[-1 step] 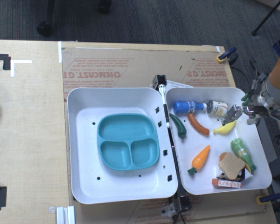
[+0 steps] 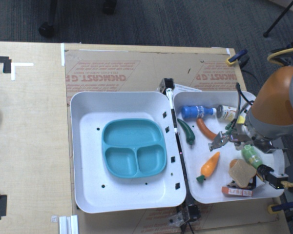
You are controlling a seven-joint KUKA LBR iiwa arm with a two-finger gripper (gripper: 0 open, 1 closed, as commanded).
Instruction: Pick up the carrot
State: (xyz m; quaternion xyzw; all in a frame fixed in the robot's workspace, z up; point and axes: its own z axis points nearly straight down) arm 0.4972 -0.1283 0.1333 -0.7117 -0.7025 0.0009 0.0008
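The carrot (image 2: 210,165) is an orange toy with a small green top. It lies tilted in the right bin (image 2: 205,194), near the bin's middle, with its green end pointing to the lower left. My gripper (image 2: 222,140) hangs a little above and to the right of the carrot, close to the lower end of an orange-red sausage (image 2: 204,128). Nothing is visibly held in it. The grey arm with its orange band (image 2: 278,101) comes in from the right over the bin.
The right bin also holds a blue bottle (image 2: 195,112), a pale tube (image 2: 227,113), a green pepper (image 2: 188,130), a green bottle (image 2: 252,156), a brown slab (image 2: 241,172) and a red-white packet (image 2: 240,191). A teal divided plate (image 2: 134,147) sits in the left bin (image 2: 83,130).
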